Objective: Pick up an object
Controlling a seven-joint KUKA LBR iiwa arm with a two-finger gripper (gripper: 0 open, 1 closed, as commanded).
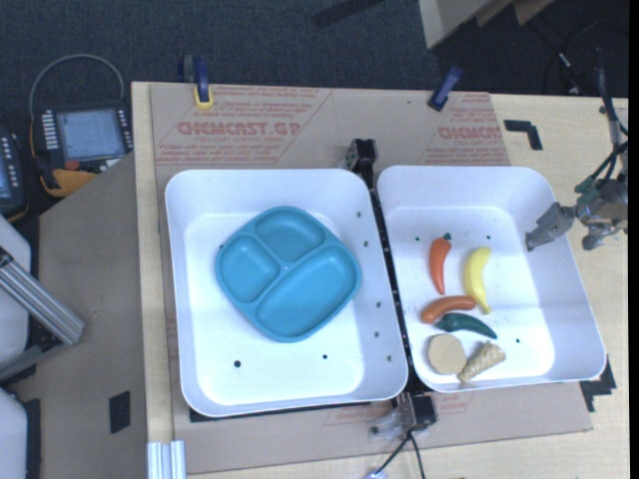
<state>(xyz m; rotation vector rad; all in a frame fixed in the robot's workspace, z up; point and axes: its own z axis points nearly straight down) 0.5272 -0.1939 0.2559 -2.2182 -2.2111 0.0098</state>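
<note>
Several toy foods lie in the right bin [519,193]: an orange carrot [439,262], a yellow banana [478,277], a reddish sausage [448,308], a dark green pepper [466,323], a round tan cookie [446,353] and a beige cone [481,360]. My gripper [572,232] hovers over the right bin's far right rim, up and to the right of the banana and well apart from every toy. It is open with nothing between its fingers.
A blue divided plate [288,272] lies in the left bin [190,267]. A black divider [384,267] runs between the two bins. Clamps [203,83] sit at the bench's back edge, and a pendant screen [88,133] stands off the bench at the left.
</note>
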